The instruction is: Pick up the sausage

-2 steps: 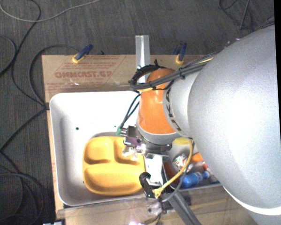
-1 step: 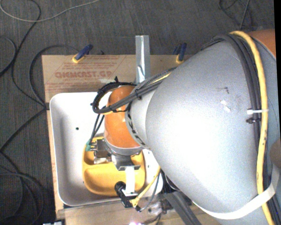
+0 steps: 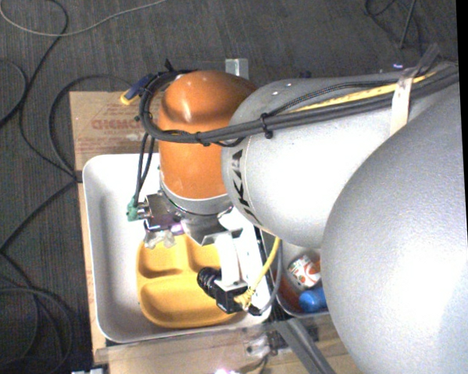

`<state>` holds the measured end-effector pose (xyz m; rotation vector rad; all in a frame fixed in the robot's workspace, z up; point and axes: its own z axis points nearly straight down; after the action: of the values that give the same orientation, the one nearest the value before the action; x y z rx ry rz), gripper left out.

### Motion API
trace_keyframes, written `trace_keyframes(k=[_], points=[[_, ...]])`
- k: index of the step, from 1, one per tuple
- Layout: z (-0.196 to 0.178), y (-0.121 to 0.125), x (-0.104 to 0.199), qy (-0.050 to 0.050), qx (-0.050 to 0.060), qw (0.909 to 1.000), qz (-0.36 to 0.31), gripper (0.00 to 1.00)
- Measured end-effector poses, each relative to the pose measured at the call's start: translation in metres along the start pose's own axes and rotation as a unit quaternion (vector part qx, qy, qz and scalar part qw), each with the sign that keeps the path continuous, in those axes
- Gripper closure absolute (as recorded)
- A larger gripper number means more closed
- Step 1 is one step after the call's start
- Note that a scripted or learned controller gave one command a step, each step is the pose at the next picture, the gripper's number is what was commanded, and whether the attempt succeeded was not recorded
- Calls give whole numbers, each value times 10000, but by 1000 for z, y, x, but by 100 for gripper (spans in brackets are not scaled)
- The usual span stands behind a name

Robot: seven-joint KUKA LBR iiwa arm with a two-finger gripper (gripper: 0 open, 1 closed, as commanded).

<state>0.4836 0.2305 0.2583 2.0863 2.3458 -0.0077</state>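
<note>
Big grey arm (image 3: 361,215) hogs everything, hanging low over the left white bin (image 3: 111,228), probably to reach into the yellow tray (image 3: 173,291). Can't tell the jaws' state. Can't spot the sausage either, likely hidden underneath them.

Robotics lab: arm (image 3: 359,183), white bins (image 3: 103,228), loose floor cables (image 3: 27,115).

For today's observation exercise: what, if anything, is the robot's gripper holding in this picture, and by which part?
It cannot be told. The arm hangs over the yellow tray in the left bin and hides its own gripper from the camera.
</note>
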Motion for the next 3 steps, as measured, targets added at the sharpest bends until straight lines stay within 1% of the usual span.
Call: trace_keyframes(k=[1,2,3], points=[[19,0,-3,2,3,9928,-1200,100],[19,0,-3,2,2,9928,-1201,0],[106,31,-26,9,17,9934,-1148,0]])
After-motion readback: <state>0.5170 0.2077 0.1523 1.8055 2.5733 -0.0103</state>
